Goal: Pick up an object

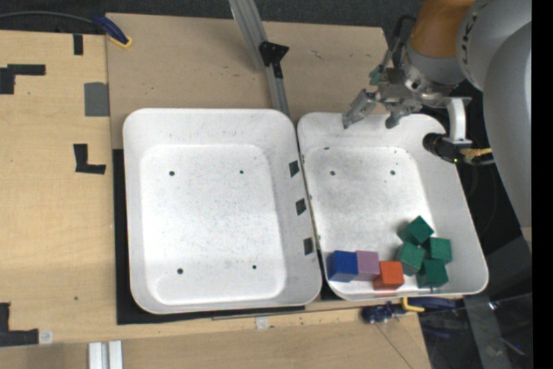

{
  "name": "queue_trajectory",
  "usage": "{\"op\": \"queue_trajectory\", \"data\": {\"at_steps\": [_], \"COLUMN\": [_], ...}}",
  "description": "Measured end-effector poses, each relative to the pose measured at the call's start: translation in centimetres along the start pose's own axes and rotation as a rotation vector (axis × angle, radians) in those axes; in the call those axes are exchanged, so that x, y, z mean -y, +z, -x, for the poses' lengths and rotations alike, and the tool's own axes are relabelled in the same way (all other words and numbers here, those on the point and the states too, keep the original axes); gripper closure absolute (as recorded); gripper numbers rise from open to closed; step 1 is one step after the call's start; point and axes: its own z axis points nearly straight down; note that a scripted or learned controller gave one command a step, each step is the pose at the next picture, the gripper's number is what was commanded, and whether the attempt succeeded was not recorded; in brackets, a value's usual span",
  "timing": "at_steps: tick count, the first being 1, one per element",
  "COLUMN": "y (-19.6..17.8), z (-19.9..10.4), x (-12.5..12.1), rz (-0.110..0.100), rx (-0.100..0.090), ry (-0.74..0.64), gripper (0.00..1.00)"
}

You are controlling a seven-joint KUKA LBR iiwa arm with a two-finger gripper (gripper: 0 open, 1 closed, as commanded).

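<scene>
Claw (373, 117) spread apart, holding nothing, over right bin's (449, 177) far rim. Target the blue block (343, 264); it has clearer sides than the green blocks (425, 251).

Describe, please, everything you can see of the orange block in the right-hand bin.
The orange block is a small cube-like piece, plain and matte. It lies at the near edge of the right bin, close against a purple block on its left, with a blue block beyond that. Green blocks cluster just to its right. It rests flat on the bin floor, far from the hand.
</scene>
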Motion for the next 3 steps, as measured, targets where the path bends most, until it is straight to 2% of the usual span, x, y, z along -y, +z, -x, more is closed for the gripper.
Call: {"op": "queue_trajectory", "data": {"at_steps": [1, 2, 3], "y": [6.1, 8.2, 7.1], "z": [0.7, 0.7, 0.6], "x": [0.3, 0.4, 0.4], "rz": [-0.001, 0.001, 0.002], "rx": [0.000, 0.001, 0.001], "ry": [0.001, 0.000, -0.001], "gripper": [0.00, 0.00, 1.00]}}
